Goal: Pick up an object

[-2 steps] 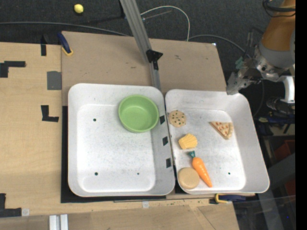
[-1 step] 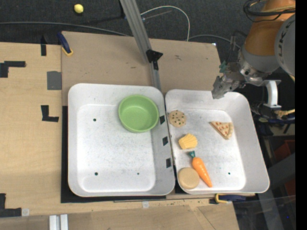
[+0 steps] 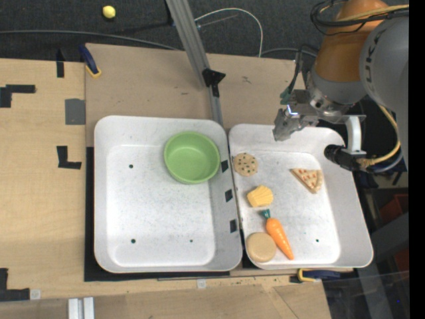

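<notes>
Toys are lying loose in the right bin [image 3: 352, 244]: cookie [image 3: 245, 164], corn [image 3: 259, 196], carrot [image 3: 279, 237], pizza slice [image 3: 307, 179]. We are hovering our gripper [image 3: 287, 126] over the upper edge, nothing between its narrow jaws, probably lining up a pick.

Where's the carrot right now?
The carrot lies in the right bin near its front edge, just right of the round tan piece and below the corn.

Tan wooden bench [image 3: 40, 178] against dark carpeted floor [image 3: 53, 5] beyond.
</notes>
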Tool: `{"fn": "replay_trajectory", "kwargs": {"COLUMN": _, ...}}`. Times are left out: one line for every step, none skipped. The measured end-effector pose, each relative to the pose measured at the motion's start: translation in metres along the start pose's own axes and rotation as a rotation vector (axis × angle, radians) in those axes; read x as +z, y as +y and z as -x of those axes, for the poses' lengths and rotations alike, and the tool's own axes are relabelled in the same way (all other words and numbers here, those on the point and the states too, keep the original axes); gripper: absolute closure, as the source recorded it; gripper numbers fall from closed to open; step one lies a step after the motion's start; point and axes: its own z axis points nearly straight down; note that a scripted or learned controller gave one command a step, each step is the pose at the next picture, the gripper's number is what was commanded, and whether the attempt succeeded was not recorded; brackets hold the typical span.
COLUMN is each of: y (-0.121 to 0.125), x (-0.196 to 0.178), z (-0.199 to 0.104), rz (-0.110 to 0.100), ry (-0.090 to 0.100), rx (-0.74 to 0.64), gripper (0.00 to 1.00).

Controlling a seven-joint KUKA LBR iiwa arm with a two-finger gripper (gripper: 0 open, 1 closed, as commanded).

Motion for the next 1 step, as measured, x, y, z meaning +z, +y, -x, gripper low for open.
{"fn": "replay_trajectory", "kwargs": {"y": 0.0015, "x": 0.0117, "z": -0.0581, "rz": 0.000, "ry": 0.000, "rx": -0.001, "gripper": 1.00}}
